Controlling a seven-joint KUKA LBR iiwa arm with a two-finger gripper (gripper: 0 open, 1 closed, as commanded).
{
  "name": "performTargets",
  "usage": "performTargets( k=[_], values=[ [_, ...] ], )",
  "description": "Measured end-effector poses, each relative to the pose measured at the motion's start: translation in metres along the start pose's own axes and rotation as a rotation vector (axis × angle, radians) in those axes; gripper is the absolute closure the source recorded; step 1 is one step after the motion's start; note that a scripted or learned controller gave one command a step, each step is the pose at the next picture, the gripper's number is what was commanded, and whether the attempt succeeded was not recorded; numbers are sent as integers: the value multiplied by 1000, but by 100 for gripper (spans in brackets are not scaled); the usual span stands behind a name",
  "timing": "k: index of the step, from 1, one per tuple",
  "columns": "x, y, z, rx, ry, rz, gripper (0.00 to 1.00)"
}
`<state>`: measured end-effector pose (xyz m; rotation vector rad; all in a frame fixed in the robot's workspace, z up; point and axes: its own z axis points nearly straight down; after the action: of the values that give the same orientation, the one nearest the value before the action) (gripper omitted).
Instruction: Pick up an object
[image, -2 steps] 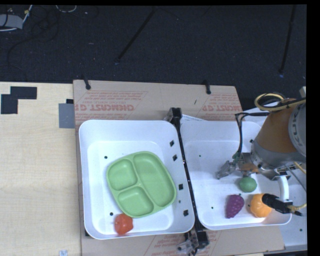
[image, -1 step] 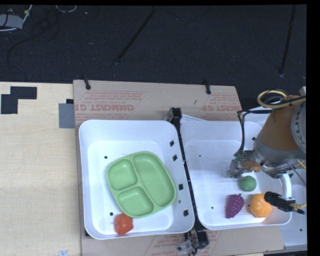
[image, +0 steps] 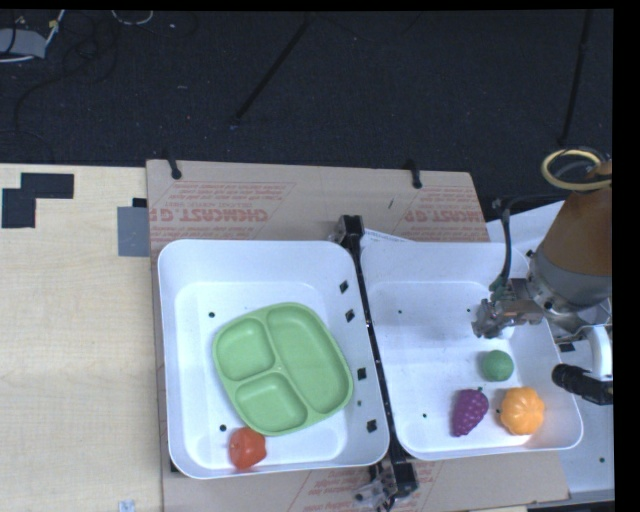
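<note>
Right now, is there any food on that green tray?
No. The green tray shows three bare compartments; the red fruit lies in the bin beside its lower corner.

Right bin (image: 430, 300): ball (image: 495, 365) lay just in front of fingers (image: 497, 318); grapes (image: 469, 411) and round fruit (image: 522, 410) side by side nearer the front. Left bin (image: 190, 300), well left of fingers: divided plate (image: 283, 368), small fruit (image: 247, 448) at its front corner.
</note>
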<state>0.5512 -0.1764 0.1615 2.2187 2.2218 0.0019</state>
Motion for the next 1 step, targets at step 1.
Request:
performTargets(
  k=[1],
  values=[
    [-2, -6, -45, 0, 0, 0, 100]
  ],
)
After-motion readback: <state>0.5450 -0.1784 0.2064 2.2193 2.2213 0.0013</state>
